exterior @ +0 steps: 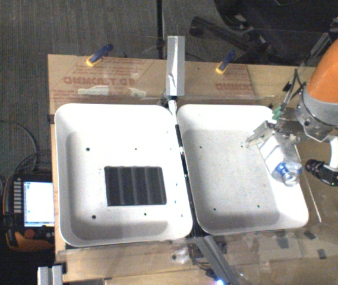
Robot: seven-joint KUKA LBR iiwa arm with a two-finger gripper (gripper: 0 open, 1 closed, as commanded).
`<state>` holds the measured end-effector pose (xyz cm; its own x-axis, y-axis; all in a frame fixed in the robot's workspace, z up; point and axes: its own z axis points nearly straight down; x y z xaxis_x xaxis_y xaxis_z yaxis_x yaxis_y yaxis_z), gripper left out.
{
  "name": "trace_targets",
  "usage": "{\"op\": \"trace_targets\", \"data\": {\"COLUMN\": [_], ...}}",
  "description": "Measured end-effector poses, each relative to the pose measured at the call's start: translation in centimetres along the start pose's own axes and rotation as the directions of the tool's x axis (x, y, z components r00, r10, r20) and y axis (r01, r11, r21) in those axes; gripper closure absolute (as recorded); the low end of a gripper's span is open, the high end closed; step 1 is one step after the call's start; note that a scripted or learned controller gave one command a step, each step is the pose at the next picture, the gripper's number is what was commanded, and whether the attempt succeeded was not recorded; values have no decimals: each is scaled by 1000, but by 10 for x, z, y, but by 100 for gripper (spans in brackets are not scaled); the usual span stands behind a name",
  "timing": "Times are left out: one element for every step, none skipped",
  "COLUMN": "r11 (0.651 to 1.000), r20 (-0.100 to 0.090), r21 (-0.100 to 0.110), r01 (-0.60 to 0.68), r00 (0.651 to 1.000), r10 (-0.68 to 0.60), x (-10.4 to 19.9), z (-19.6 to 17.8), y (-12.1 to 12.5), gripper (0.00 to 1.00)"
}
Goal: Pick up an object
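Though the red lettering printed on the cardboard sheet behind the bins sits under clear film and reads backwards, you cannot make out a word of it with any confidence; a second red patch lies at the board's 1 o'clock corner.

You see two blue-and-yellow clamps pinning that board at its far edge, the other one toward 1 o'clock, and an upright metal post between the bins at 12 o'clock.

The left bin is smooth white plastic with rounded corners and small dark holes; at its centre lies a dark ribbed rectangular tray, matte, with parallel grooves.

In the right bin, at its 3 o'clock side, rests a clear plastic bottle, crinkled and glossy, with a blue label whose text is too small to read.

Your arm comes in from 3 o'clock, its orange band above a grey wrist tilted down toward the bin. The gripper hangs just above the bottle's upper end, its pale fingers pointing toward 9 o'clock. You cannot tell how wide the jaws stand or whether they close on the bottle.

At 8 o'clock, off the bench, a handheld pendant with a lit screen lies on the floor.
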<state>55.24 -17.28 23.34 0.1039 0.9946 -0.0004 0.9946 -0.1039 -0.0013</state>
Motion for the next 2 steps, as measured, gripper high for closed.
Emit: {"op": "trace_targets", "data": {"r11": [993, 984], "r20": [2, 1], "r21": [1, 0], "r01": [117, 179], "r00": [993, 984], "r10": [-117, -179], "x": [-32, -55], "z": [17, 28], "y": [-5, -44], "gripper": [0, 0]}}
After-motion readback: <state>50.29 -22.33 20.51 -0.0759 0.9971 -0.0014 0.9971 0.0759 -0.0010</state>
